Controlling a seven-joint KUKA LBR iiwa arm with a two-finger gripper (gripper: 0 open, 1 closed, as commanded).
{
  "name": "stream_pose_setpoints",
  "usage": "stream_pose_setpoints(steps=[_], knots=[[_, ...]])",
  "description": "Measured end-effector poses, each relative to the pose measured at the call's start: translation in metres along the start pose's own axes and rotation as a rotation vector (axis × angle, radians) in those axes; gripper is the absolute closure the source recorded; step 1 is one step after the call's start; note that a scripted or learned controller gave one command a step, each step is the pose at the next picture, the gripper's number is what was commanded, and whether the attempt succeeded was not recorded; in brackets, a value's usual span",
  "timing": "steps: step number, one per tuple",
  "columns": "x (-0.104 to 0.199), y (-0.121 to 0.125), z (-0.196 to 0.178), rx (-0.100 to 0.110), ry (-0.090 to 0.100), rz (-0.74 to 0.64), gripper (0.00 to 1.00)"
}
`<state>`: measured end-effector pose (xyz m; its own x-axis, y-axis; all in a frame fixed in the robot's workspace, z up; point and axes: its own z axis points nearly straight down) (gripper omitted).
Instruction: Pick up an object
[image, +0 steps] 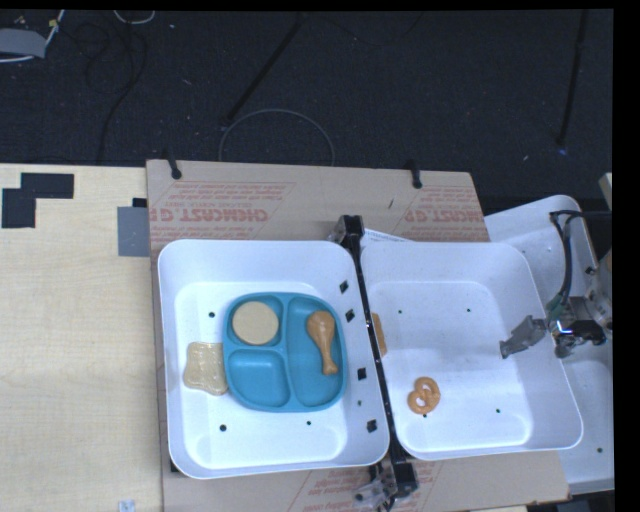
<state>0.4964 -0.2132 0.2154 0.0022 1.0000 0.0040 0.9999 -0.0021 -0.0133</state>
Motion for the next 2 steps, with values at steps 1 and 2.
stream_pose_setpoints(steps=[1, 2], knots=[[0.000, 0.002, -0.005, -0.010, -0.002, -0.002, 0.00], [0.003, 0.004, 0.038, -0.007, -0.001, -0.003, 0.00]])
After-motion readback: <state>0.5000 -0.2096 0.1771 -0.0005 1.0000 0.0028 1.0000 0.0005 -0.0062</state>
